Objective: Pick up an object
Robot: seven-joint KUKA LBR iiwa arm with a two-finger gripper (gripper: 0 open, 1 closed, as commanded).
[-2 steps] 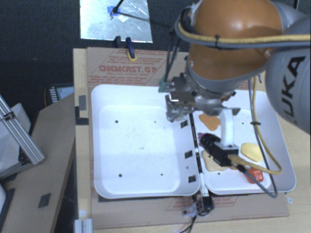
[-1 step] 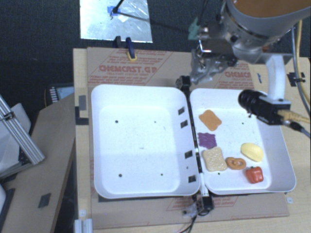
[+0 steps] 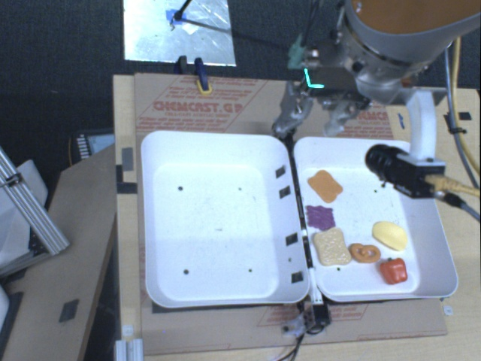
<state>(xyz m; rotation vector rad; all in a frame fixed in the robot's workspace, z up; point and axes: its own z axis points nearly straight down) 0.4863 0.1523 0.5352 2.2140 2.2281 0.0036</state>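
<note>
Gripper [image 3: 314, 122] hangs over the far rim of the bins, about where the two meet, under the grey wrist and its orange band; two fingers [image 3: 288, 119] point down with a gap between them, and nothing lies in that gap, so the claw stands apart and holds no object.

Nearest the camera, in the right bin [image 3: 443, 265], a red pepper-like piece [image 3: 394, 271] sits close to the near wall; just beside it on the left lies a small brown ring [image 3: 365, 253], and left of that a tan, cracker-like square [image 3: 331, 247], touching or almost touching the ring; a pale yellow lump [image 3: 390, 235] rests just behind the ring and the red piece.

Further back a purple piece [image 3: 321, 217] lies just behind the tan square, near the divider between the bins; behind it, an orange piece [image 3: 325, 186] lies apart from the rest, the object closest to the claw yet still well short of it.

Left bin [image 3: 214, 209] sits alongside, its white floor showing a few dark specks; both bins rest on a cardboard sheet [image 3: 199, 104] printed with red letters; a black cylindrical device [image 3: 398, 168] on a white bracket overhangs the right bin's far right part; beyond the cardboard lies a shiny silver plate [image 3: 179, 19].
</note>
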